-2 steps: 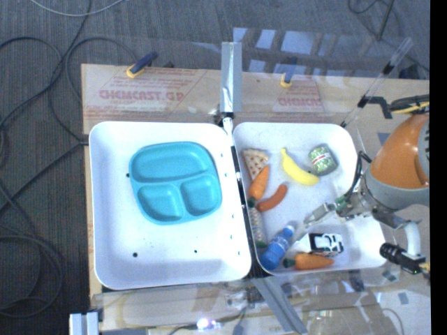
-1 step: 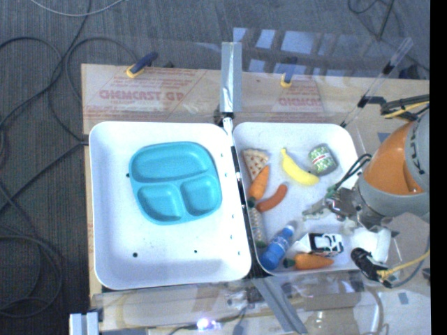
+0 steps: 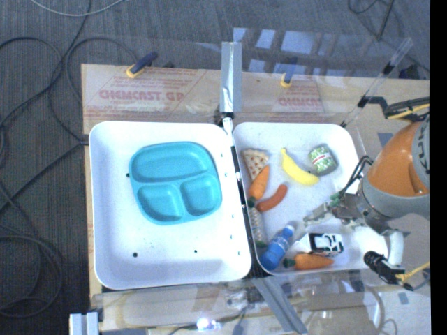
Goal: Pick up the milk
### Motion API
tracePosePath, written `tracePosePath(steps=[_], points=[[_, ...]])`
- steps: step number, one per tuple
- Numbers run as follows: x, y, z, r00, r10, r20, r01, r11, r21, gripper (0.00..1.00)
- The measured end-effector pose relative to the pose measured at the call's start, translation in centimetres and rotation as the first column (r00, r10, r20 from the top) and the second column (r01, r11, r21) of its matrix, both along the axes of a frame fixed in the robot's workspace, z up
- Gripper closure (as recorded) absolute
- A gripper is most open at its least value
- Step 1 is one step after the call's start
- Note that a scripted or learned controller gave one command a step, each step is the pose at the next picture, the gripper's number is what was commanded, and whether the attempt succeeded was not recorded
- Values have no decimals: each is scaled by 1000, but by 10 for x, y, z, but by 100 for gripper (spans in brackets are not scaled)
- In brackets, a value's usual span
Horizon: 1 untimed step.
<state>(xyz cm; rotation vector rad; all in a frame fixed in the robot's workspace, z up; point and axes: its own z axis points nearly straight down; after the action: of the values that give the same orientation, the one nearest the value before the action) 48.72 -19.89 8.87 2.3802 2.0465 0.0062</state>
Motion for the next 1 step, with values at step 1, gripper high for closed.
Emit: tracePosePath(steps=[1], points=[[1, 20, 0, 973, 232, 5, -232, 973, -12, 0]])
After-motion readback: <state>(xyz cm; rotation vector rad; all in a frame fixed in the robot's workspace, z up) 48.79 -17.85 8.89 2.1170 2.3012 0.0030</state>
